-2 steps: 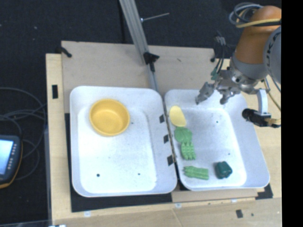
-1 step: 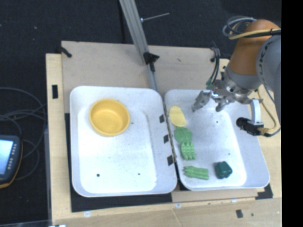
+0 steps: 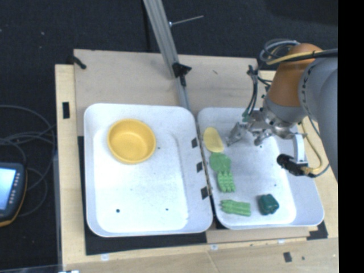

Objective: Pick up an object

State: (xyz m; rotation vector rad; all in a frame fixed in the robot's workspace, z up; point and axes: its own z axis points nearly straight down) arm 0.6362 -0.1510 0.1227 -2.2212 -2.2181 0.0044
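Note:
My gripper (image 3: 248, 136) hangs over the upper middle of the right bin (image 3: 304, 201), its two fingers spread apart and open with nothing between them. Just left of it, a pale yellow piece (image 3: 213, 140) lies against the bin's left wall. Below that sit a green lump (image 3: 220, 162) and a ridged green block (image 3: 226, 182). Near the front edge are a long green piece (image 3: 236, 207) and a dark green block (image 3: 268, 204). A yellow bowl (image 3: 132, 141) stands in the left bin (image 3: 142, 209), in its upper left part.
A slanted metal pole (image 3: 165, 33) rises from behind the bins, ending at a clamp near the divide between them. Cables (image 3: 301, 164) loop off the wrist over the right bin's right side. A handheld screen (image 3: 8, 189) lies off the bench at far left.

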